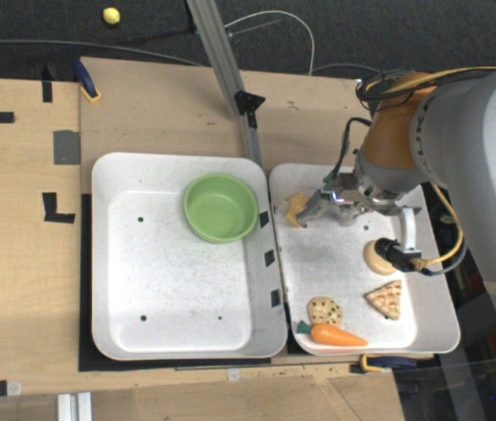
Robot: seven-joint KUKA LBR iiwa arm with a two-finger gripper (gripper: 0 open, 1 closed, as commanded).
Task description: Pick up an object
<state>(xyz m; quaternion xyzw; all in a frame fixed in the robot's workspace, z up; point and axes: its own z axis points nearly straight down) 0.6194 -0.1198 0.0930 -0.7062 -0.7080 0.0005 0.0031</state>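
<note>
My gripper [312, 210] reaches into the upper left part of the right bin [353, 274], low over its floor. A small yellow object [295, 209] lies right at the gripper's tip, near the wall between the bins; whether it is held I cannot tell. Further down the right bin lie a tan round piece [374, 257], a pizza slice [386, 299], a round cookie [323, 310] and an orange carrot [339, 336] along the front edge. A green bowl [221, 207] stands upright in the upper part of the left bin [143, 279].
A slanted metal pole [222, 55] comes down from the top to the back edge between the bins. The grey arm with its orange band [397, 134] covers the right bin's upper right corner. A yellow ball [111, 15] lies on the dark floor beyond the bench.
</note>
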